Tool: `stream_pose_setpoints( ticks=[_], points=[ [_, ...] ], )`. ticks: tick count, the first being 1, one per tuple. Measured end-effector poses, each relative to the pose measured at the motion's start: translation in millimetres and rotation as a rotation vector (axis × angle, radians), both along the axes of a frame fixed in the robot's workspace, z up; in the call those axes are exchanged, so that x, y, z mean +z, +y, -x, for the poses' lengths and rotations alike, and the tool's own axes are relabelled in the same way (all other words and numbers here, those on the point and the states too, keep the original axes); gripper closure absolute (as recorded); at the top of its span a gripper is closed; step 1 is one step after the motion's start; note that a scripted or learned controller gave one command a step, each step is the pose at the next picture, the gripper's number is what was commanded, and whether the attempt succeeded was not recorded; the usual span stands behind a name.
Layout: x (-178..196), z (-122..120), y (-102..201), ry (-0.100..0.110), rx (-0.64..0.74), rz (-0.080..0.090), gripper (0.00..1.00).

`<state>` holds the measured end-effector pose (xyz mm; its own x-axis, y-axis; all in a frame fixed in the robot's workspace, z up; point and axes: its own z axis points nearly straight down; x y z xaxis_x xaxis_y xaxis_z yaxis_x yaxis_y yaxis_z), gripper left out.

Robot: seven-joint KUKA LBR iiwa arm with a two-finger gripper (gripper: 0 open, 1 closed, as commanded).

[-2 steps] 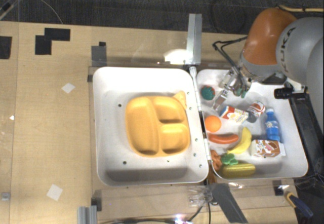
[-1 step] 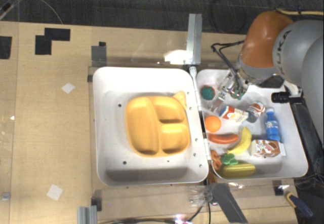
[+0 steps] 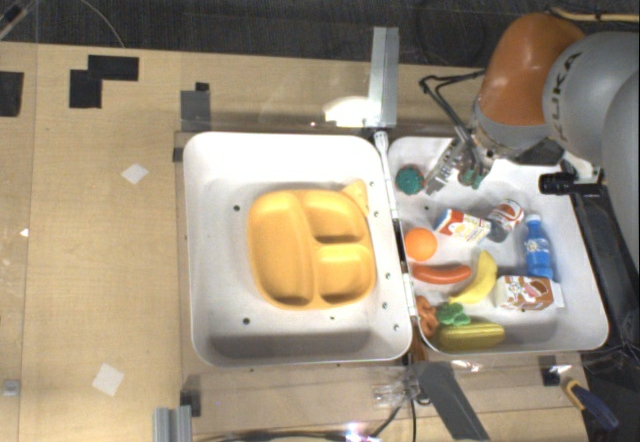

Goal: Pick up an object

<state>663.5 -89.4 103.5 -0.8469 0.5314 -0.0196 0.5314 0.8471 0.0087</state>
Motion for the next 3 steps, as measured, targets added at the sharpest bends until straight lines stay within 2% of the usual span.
stream_pose_setpoints(
  ticks=[1,2,3],
  points=[
    [-2,3,1,0.013,0.001,-0.003,0.0],
    [-15,3,-7,0.028,-0.107,-0.011,0.0],
    [-15,3,-15,0.023,-0.298,-0.014,0.0]
  ],
)
